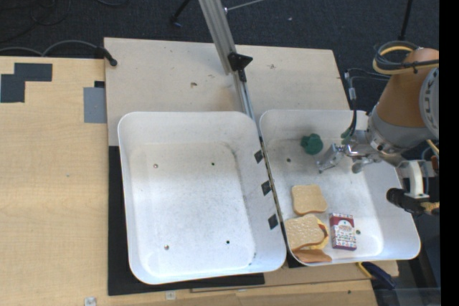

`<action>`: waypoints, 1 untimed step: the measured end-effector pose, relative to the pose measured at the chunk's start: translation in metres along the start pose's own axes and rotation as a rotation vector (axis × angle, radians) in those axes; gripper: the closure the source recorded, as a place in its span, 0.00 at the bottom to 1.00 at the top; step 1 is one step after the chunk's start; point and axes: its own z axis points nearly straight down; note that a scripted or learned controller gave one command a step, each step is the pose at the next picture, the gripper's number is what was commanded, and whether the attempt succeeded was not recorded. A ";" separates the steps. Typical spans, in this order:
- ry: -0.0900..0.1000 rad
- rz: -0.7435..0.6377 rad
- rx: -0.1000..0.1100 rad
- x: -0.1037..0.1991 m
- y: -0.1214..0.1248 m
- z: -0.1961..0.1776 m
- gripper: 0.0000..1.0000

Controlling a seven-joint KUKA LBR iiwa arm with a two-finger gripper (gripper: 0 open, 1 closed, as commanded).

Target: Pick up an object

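Left bin point(143, 154): bare speckled white plastic. Right bin point(401, 244): fuzzy green lump point(312, 144), two bread-like slices point(308, 199), small red box point(343, 231). Metal gripper point(344, 158) low beside lump, fingers spread, holding nothing. Arm partly cut off.

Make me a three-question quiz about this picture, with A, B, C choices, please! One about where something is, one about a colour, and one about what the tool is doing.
1. Where do the toast slices lie?
A. In the right bin
B. In the left bin
C. On the floor

2. What colour is the small round thing?
A. Yellow
B. Green
C. Blue

3. What is the tool doing with it?
A. Lifting it high
B. Pressing it flat
C. Sitting beside it, apart from it

Answers:
1 A: the slices rest near the right bin's front, beside the red box.
2 B: it looks dark green.
3 C: white bin floor shows between them.
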 end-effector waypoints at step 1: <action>-0.002 0.002 -0.006 0.001 0.000 0.029 0.00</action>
